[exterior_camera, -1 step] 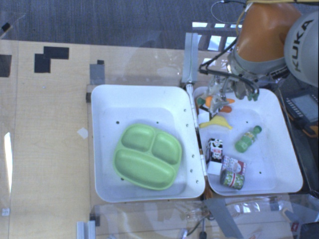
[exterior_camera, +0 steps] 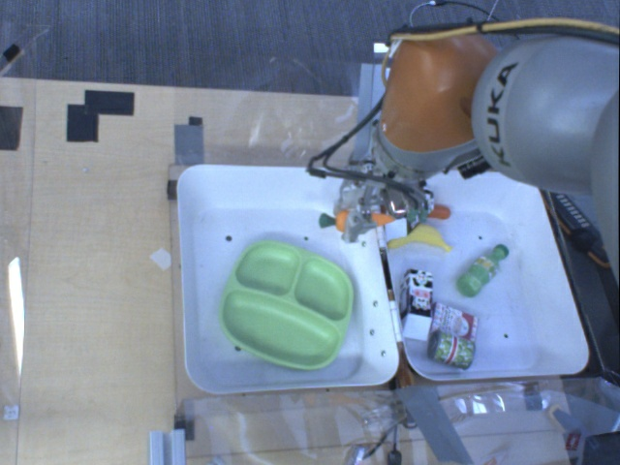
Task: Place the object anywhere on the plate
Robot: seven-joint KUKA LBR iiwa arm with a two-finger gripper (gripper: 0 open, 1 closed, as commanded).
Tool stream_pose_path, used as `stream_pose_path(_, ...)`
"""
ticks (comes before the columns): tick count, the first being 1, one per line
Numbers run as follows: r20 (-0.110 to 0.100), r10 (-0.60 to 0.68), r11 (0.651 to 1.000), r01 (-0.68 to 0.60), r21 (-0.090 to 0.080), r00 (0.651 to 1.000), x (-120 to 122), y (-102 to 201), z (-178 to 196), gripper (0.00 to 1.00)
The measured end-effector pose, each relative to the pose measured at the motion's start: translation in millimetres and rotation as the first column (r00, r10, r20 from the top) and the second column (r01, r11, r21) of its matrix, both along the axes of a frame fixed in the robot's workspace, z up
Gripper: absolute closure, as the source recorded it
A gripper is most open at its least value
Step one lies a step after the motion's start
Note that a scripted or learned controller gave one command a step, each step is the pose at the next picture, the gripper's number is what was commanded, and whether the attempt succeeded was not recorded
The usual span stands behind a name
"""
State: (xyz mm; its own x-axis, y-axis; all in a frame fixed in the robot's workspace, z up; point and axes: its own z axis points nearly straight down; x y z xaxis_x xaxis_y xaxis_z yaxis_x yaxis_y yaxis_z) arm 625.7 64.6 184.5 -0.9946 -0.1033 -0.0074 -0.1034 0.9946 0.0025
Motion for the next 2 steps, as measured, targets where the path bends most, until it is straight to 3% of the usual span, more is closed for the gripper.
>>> stream_pose_path(1, -0.002, 0.124, 0.992, -0.124, -0.001, 0.992, -37.2, 51.1, -16.7, 1.0)
stream_pose_path(2, -0.002, 0.123, 0.992, -0.123, -0.001, 0.992, -37.1, 50.9, -16.6, 0.0)
